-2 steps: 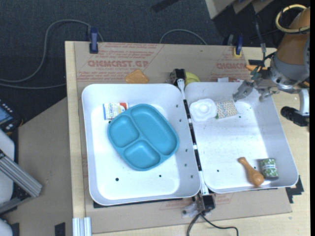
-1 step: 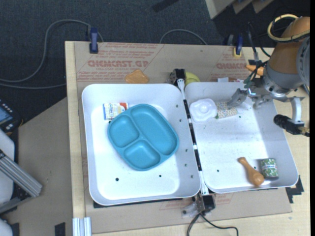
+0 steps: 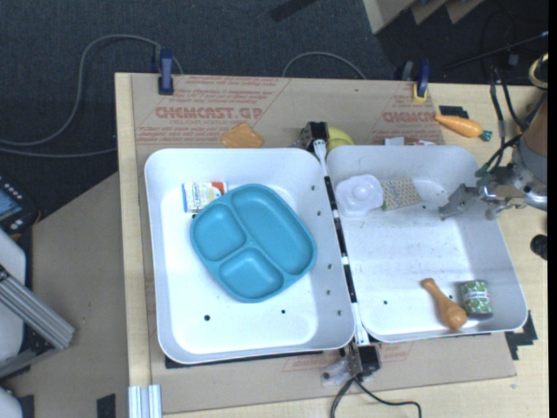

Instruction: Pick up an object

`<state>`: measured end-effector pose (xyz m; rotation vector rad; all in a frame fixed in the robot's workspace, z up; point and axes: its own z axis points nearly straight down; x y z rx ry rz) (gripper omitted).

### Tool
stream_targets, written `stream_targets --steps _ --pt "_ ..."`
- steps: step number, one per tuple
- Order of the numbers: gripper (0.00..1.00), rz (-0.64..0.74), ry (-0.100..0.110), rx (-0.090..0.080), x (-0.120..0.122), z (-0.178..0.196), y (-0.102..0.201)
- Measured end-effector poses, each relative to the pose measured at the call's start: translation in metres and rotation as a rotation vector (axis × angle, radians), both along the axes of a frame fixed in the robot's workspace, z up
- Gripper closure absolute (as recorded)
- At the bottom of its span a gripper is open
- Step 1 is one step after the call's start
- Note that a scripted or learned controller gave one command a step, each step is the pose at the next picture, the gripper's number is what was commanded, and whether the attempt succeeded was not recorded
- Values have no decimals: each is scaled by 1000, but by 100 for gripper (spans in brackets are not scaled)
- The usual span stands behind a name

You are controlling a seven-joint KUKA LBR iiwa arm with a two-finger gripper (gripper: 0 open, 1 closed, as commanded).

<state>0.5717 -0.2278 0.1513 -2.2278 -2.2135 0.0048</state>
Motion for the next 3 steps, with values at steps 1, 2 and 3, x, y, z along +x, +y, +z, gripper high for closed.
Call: stream_targets --steps 1,2,3 --pt "0 13 0 5 34 -43 69" --pt "0 10 -10 0 98 -64 73" --pt "100 9 -18 -2 99 -49 72"
